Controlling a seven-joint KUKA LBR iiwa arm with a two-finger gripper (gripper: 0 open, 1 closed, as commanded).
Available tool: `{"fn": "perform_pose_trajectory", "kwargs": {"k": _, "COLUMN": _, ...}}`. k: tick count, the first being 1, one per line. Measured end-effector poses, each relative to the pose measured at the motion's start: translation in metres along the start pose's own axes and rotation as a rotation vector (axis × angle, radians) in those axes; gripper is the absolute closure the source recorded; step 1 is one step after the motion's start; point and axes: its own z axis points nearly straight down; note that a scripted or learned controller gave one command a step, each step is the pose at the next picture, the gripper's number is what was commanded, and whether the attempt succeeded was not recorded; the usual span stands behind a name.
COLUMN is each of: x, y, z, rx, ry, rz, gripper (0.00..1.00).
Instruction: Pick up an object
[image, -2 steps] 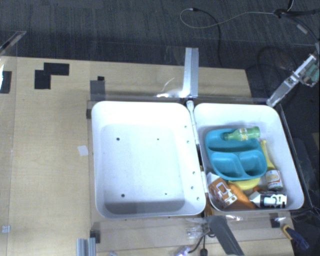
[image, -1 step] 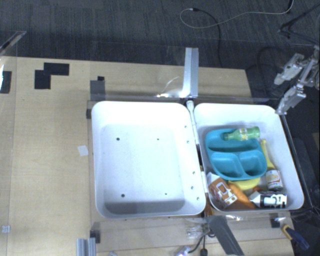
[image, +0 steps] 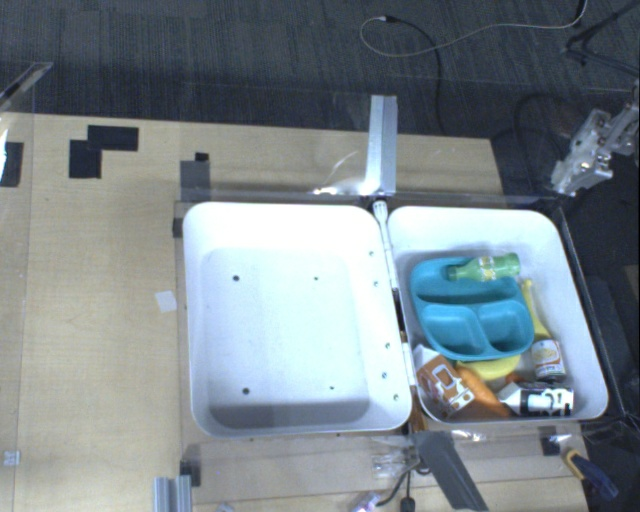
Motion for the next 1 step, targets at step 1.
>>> {"fn": "perform_pose_trajectory", "kwargs": {"k": 1, "x": 0.0221, "y": 0.0293, "z": 0.2434, "rx": 0.004, "ry": 0.019, "rz": 0.187, "gripper": 1.00}}
